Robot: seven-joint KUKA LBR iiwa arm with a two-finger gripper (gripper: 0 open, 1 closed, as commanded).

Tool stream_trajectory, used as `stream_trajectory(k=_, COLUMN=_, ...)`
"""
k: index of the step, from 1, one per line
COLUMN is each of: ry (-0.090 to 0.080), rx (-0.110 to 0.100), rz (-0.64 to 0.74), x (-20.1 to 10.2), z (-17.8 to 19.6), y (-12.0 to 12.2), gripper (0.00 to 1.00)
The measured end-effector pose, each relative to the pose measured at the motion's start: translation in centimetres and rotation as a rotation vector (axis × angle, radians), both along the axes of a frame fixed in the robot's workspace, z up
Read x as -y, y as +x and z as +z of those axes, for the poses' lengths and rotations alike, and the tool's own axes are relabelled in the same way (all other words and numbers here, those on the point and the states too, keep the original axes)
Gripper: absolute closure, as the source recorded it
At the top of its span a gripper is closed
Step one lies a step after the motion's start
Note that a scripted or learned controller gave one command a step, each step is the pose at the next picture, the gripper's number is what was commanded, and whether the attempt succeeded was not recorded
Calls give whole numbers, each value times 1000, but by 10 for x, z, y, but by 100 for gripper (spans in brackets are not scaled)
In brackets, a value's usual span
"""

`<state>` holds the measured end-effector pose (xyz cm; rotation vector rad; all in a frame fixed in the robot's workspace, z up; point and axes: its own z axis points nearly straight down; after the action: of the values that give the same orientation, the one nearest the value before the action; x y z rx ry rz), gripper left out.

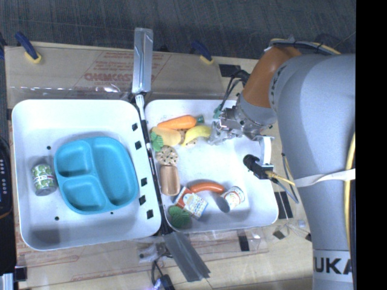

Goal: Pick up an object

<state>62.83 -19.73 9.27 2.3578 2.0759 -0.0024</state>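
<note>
Left bin: green can beside blue divided plate, untouched. Right bin: carrot, banana, brown cylinder, sausage, small can, all lying loose. I see gripper low just beside banana, nothing visibly in it; open or closed, can't tell. My read: pick not yet made, grasp and lift remain.

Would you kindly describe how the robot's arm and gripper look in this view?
The arm is bulky, smooth grey, with an orange band above the wrist and dark "UKA" lettering near its base. The gripper is a small metallic assembly with thin cables looping beside it.
</note>
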Motion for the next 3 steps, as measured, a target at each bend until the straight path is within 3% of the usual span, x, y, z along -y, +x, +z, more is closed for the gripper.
stream_trajectory(k=1, ry=1, rx=0, rz=2, x=-2, z=0, y=0, gripper=0)
stream_trajectory(k=2, ry=1, rx=0, rz=-187, x=-24, z=30, y=29, gripper=0)
stream_trajectory(k=3, ry=3, rx=-3, rz=-40, x=-15, z=-1, y=-32, gripper=0)
